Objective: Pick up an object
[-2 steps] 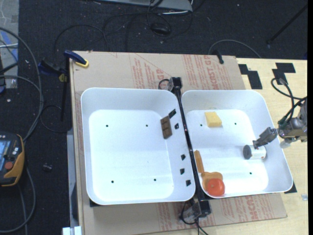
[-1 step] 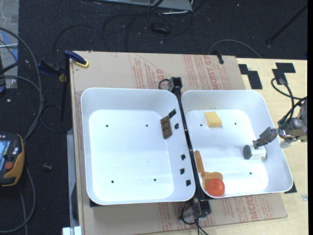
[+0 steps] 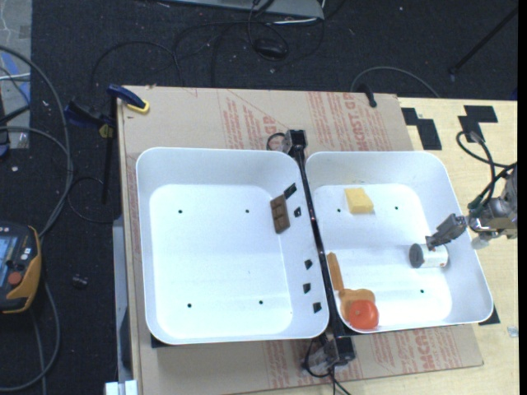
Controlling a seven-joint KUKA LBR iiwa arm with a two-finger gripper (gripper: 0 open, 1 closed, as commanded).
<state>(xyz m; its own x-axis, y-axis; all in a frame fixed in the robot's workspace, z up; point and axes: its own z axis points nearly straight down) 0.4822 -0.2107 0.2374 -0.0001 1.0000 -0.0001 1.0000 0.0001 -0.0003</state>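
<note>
Gripper (image 3: 449,230) at right bin's (image 3: 461,196) right edge, finger state unclear, yellow block (image 3: 358,201) near far edge, red ball (image 3: 361,313) at near-left corner

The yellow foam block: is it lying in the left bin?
No, the yellow foam block lies in the right white bin, near its far wall.
</note>
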